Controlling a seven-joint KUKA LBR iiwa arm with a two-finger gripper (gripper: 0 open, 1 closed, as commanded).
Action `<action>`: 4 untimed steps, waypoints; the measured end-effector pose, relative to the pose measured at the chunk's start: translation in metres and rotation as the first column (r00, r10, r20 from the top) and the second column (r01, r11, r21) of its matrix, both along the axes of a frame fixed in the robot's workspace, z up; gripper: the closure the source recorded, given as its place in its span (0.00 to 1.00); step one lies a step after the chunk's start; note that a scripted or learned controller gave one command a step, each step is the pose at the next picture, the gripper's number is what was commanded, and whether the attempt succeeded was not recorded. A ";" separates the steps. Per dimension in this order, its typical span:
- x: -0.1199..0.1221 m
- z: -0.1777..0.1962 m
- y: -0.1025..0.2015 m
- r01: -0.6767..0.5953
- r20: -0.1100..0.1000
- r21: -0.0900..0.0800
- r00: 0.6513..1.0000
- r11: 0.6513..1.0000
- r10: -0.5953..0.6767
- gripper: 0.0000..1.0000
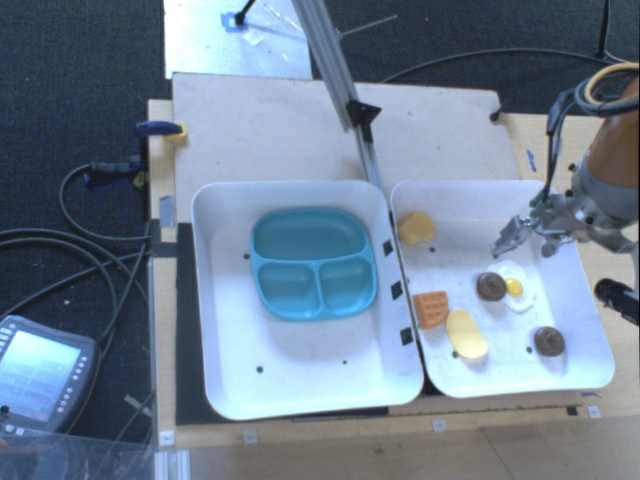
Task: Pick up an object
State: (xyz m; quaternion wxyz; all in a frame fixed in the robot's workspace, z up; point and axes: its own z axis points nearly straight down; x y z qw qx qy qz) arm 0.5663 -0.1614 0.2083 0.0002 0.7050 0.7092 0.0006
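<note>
Left bin: you see a blue divided tray there; leave it.
Right bin: your targets lie here, well spaced.
Nearest target: brown round piece, small and dark, beside a fried-egg toy.
Gripper: fingers apart, holding nothing, above the bin's middle.
Advice: centre over the brown piece, descend straight, avoid the egg.

My pincer bare metal; bins smooth white plastic; tray glossy blue plastic; worktop matt board.
</note>
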 end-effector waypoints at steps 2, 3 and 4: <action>0.005 -0.056 -0.008 0.006 -0.005 -0.001 1.000 1.000 -0.006 0.00; 0.010 -0.105 -0.016 0.006 -0.004 -0.001 1.000 1.000 -0.006 0.00; 0.012 -0.116 -0.016 0.006 0.002 -0.002 1.000 1.000 -0.006 0.00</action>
